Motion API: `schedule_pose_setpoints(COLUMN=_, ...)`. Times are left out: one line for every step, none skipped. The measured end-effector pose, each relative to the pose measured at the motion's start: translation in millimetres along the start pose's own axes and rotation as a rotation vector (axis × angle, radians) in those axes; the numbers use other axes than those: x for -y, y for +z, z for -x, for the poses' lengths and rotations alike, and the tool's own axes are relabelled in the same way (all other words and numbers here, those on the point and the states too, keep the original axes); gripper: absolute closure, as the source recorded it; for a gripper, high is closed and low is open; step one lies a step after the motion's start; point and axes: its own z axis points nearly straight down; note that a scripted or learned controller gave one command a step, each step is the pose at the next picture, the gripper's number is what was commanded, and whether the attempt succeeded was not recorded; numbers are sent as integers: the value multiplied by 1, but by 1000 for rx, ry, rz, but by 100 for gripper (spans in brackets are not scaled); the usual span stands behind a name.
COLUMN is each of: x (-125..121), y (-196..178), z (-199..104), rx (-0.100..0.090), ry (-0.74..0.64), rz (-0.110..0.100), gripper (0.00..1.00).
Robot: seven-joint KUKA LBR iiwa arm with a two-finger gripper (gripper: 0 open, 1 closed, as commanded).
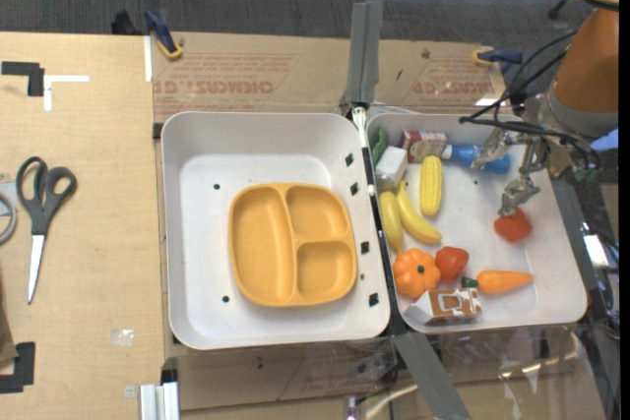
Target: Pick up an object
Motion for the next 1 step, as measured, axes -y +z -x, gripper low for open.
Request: schedule_pose_setpoints(x=-93, y=22, z=32, rx=-6, ry=81, rz=4, gripper=0)
